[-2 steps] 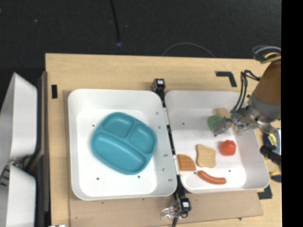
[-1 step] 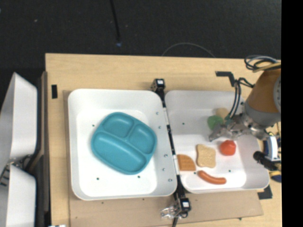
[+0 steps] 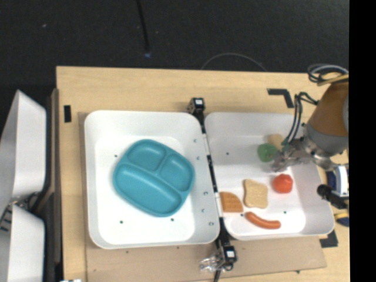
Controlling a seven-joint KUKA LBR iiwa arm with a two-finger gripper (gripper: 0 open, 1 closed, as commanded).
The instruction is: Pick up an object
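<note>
My gripper (image 3: 282, 162) hangs low over the right bin (image 3: 235, 134), reaching in from the right. It sits just right of a green round object (image 3: 266, 152) and just above a red tomato (image 3: 283, 184). A pale tan piece (image 3: 275, 139) lies behind the green one. Nearer the front lie a slice of bread (image 3: 255, 193), a brown toast piece (image 3: 231, 202) and a red sausage (image 3: 262, 220). Nothing shows between the fingers.
The left bin (image 3: 100, 157) holds a teal divided plate (image 3: 154, 176). A black clamp (image 3: 196, 105) sits at the bins' back joint. The arm's orange band (image 3: 329, 107) and cables stand at the right edge.
</note>
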